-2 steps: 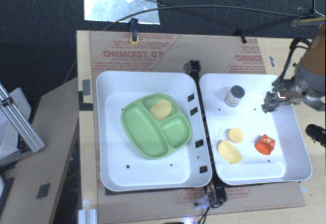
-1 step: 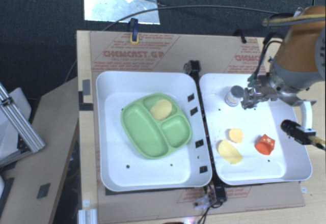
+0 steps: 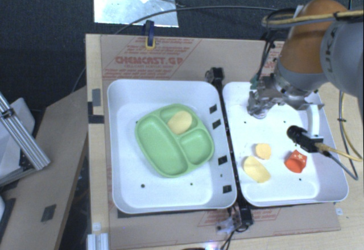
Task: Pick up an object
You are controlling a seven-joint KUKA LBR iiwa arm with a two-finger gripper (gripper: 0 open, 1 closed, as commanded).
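Camera view: yellow pieces (image 3: 257,169) below jaws (image 3: 259,108)

One fixed camera looks down at a slant on both white bins (image 3: 170,92).

The arm (image 3: 324,38) runs off the right edge, and the hand's (image 3: 259,108) fingers are blurred.
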